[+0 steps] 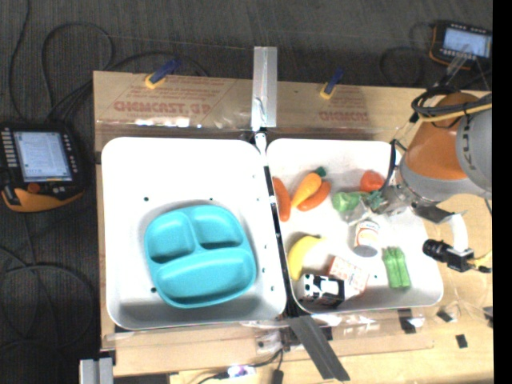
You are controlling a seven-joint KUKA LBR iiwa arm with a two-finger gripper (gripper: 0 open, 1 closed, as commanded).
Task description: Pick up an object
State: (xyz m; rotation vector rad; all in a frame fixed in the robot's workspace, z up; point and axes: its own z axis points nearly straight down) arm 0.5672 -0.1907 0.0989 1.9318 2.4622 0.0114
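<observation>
Well, from my seat the biggest thing is the counter (160, 102), carrying the two white bins side by side. My left bin (128, 174) holds a turquoise divided plate (200, 254), lying flat near its middle. My right bin (416, 286) holds the clutter. The arm (448, 154) comes in from the right, its orange band over the bin's upper right corner, and the gripper (382, 201) sits low over the objects there; I cannot tell how the fingers stand or whether anything is between them. Just beside it lie a green vegetable (346, 202) and a red piece (371, 181). Further left lie two orange carrots, one (310, 191) near the middle and one (280, 199) against the dividing wall. Below them I see a yellow banana (298, 253), a black-and-white box (322, 288), a small printed carton (349, 274), a white cup (366, 236) and a green block (395, 266).
</observation>
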